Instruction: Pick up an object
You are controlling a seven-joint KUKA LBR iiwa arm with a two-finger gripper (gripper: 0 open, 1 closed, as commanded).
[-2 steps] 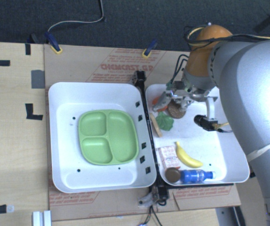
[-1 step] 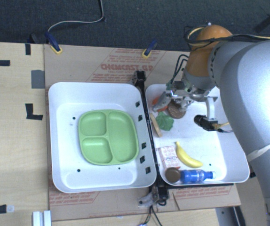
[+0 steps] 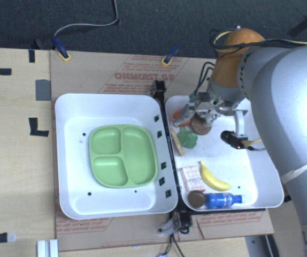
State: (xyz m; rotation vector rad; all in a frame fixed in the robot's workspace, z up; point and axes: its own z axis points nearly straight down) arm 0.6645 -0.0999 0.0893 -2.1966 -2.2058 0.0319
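Banana (image 3: 213,179) diagonal, tip twd lower-right, right bin (image 3: 260,186).

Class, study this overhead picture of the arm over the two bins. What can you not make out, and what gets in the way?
- Gripper jaws, camera view: the wrist above hides whether they are open or shut.
- Brown round object under the gripper: partly covered, identity unclear.
- Right bin: its far right corner lies behind the arm.
- Packet label: too small to read.

Two bins (image 3: 68,143), one tray (image 3: 123,155), one banana (image 3: 213,179), one bottle (image 3: 222,200)
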